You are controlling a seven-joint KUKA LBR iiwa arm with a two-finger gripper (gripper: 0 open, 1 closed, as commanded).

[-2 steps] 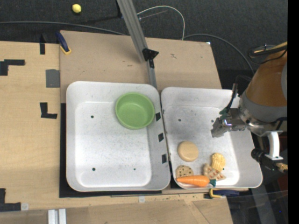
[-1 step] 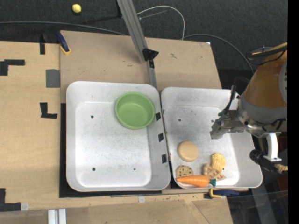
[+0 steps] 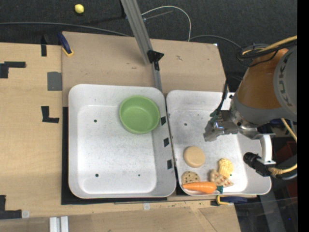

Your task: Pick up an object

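**Mia:** What do you see from the camera up above?

**Ben:** Two flat white plastic bins sit side by side on the light brown wooden surface. I'll use the right white bin as my marker. The left white bin touches its left side.

**Mia:** What is in the left one?

**Ben:** A round green plastic bowl. It sits near the top right corner of that bin, close to the right bin's left wall.

**Mia:** And inside the right bin?

**Ben:** All the little things are in its bottom half. A round tan flat cookie lies near the middle. A brown round cracker is just below it. A long orange toy carrot lies flat along the bottom wall, touching the cracker. A bumpy yellow toy corn piece sits to the right of the cookie, with a small tan lumpy toy just under it.

**Mia:** Where is the robot's tool?

**Ben:** The grey metal tool hangs over the right part of the right bin, above the cookie in the picture and apart from it. The big grey and orange arm comes in over the bin's right wall.

**Mia:** Is the tool open or closed?

**Ben:** I cannot tell. It looks dark and blurry. I see nothing held in it.

**Mia:** Anything else?

**Ben:** A tiny yellow ball lies on the dark floor, far up and left of the right bin.
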